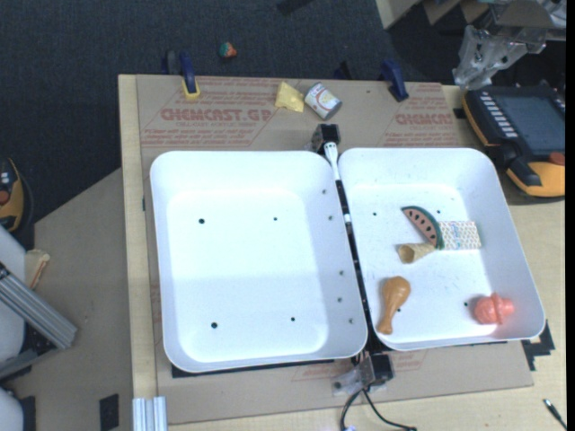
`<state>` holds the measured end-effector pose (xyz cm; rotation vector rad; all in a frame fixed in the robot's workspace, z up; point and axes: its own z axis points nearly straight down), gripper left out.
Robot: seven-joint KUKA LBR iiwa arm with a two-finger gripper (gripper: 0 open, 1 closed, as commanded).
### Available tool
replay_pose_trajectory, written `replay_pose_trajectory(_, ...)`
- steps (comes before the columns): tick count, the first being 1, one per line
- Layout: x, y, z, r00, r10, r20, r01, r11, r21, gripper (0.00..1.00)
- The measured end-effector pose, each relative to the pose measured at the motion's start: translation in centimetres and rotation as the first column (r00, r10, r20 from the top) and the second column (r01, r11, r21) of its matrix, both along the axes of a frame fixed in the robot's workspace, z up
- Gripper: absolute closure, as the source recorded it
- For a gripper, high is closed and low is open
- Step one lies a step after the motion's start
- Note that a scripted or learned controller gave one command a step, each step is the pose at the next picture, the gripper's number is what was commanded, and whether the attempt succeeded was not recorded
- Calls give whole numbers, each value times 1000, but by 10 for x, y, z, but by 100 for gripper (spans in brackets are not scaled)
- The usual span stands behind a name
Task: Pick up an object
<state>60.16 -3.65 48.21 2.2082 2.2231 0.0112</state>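
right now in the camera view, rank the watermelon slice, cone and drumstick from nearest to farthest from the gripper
1. watermelon slice, middle of the right bin, nearest the gripper at the view's top right.
2. cone, just below the slice.
3. drumstick, by the bin's lower left, farthest.

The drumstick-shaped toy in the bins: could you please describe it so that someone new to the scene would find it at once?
Look at the right-hand bin of the two white bins on the bench. Along its near edge, close to the divider between the bins, lies the drumstick toy. It is tan-orange with a rounded top tapering to a thin stem, unlike the round pink toy to its right and the small cone above it.
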Motion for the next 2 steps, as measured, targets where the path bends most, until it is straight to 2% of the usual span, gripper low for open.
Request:
replay_pose_trajectory(1, -10, 1, -73, 1000, -7, -19, 7, 1000, 1, 100)
replay_pose_trajectory(2, -10, 115, -146, 1000, 5, -21, -5, 1000, 4, 100)
